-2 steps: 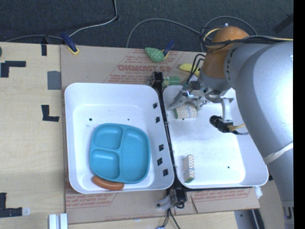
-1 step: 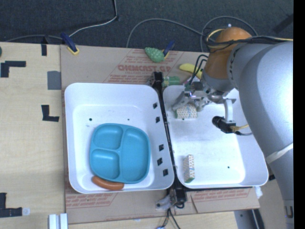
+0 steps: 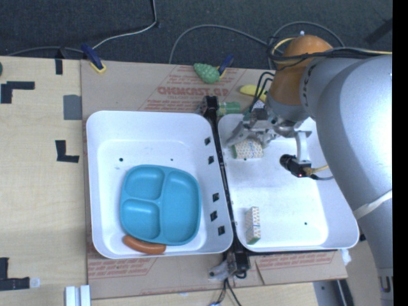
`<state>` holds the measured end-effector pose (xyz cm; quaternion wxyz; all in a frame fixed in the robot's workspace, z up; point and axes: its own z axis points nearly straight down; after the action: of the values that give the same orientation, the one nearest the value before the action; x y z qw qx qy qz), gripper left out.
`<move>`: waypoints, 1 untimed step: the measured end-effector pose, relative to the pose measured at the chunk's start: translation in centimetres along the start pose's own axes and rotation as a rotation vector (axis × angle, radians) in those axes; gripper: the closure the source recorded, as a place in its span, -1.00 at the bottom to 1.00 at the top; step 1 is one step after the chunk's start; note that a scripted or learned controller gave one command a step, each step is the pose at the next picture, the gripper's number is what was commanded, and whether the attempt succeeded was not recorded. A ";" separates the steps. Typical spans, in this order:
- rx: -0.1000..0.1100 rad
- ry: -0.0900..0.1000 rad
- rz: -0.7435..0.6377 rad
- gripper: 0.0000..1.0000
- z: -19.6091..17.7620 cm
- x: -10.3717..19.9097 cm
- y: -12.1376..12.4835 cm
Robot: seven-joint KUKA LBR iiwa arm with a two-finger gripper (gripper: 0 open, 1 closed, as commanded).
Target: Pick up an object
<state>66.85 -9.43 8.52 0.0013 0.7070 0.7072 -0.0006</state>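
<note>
White patterned block (image 3: 247, 150) sits near far-left corner of right bin (image 3: 319, 234), gripper (image 3: 256, 132) right over it, touching; can't tell jaw state. 2nd patterned block (image 3: 253, 223) by near-left edge. Left bin (image 3: 102, 171): blue divided plate (image 3: 159, 204), orange sausage (image 3: 144, 245) at near edge

This is a robotics lab or test bench rather than a home. Two shallow white bins (image 3: 102, 171) sit side by side at the centre of the frame, on a sheet of printed cardboard (image 3: 172, 91) laid over a pale wooden counter (image 3: 35, 190). Black tape marks (image 3: 64, 150) dot the counter at the left. Loose cables (image 3: 153, 11) trail over dark flooring along the top, and a large grey industrial arm (image 3: 357, 126) fills the right side.
</note>
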 end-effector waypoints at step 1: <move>0.000 0.000 -0.001 -1.00 0.0 -0.1 0.0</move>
<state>66.86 -9.50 8.53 0.0012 0.7067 0.7075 -0.0004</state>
